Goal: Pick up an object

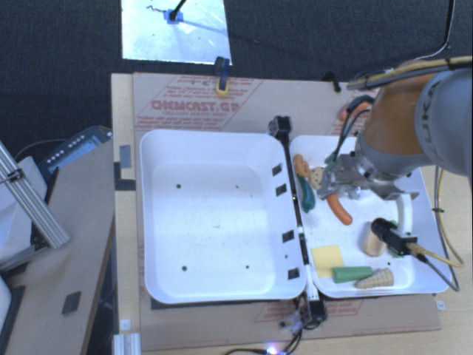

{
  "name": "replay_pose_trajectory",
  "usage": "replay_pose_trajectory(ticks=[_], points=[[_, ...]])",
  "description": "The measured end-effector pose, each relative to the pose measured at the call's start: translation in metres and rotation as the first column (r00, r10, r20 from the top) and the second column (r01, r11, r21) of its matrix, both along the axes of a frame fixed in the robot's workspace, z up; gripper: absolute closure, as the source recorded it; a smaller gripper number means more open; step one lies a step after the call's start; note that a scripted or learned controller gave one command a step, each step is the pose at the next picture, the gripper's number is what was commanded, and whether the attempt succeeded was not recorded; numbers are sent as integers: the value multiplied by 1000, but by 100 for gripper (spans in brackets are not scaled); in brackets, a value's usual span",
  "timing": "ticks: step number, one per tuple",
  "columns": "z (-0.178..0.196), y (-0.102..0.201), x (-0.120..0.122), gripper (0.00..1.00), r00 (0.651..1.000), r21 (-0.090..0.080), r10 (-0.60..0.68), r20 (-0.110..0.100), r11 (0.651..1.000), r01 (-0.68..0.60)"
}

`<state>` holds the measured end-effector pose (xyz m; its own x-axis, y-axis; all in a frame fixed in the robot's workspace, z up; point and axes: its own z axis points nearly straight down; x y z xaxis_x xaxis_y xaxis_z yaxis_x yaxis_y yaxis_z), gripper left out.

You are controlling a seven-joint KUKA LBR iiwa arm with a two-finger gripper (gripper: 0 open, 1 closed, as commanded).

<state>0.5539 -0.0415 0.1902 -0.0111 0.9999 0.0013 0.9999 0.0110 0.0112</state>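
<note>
Orange sausage [340, 208] just below claw [334, 186]; claw state unclear; right bin [421, 231].

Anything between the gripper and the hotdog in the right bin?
Nothing visible. The gripper hangs just above and left of the hotdog, with bare bin floor around it. The green toy lies left, clear of it.

White bins [214, 146], orange sausage [340, 209], yellow block [327, 257], green piece [351, 274] — grey arm [443, 117], orange band [392, 120]
</note>
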Motion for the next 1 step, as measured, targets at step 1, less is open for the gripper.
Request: replay_pose_trajectory(ticks=[1], points=[[16,73,11,100,1000,1,1,-7,1000,-1]])
